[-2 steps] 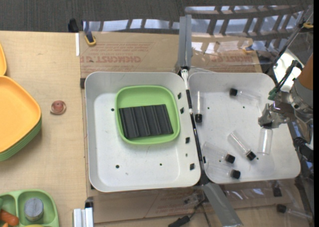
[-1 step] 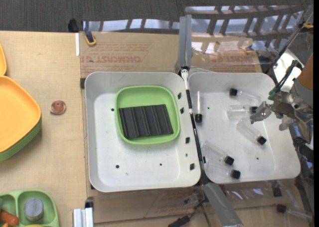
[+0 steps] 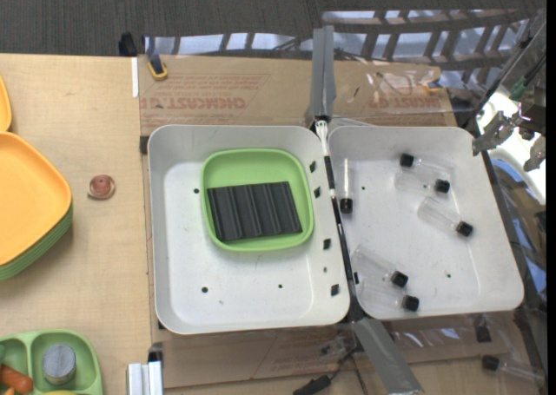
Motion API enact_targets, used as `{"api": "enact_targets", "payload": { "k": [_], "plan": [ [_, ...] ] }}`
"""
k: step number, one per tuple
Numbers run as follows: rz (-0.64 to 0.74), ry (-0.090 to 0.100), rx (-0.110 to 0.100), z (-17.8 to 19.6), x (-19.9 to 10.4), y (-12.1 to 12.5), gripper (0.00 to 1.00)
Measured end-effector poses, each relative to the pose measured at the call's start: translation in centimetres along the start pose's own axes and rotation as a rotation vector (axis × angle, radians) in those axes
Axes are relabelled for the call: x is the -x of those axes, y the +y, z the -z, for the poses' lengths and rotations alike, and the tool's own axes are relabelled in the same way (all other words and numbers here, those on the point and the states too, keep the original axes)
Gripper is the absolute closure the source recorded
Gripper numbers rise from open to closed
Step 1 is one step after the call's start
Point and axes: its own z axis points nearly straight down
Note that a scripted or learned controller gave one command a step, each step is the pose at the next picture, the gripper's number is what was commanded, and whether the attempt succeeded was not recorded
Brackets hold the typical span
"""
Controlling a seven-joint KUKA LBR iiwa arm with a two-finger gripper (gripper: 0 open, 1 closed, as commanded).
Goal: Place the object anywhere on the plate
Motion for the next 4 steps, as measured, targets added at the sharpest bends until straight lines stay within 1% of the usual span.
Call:
{"api": "enact_targets", "payload": {
  "k": [1,2,3,4],
  "plan": [
    [-0.127,0.000,-0.001,8.2,-0.6,3.4,0.00],
    [-0.273,0.000,-0.002,8.5,-1.7,6.7,0.00],
    [-0.315,0.000,-0.001,7.9,-2.1,8.6,0.00],
    [-0.375,0.000,-0.003,5.4,-2.5,8.4,0.00]
  ]
}}
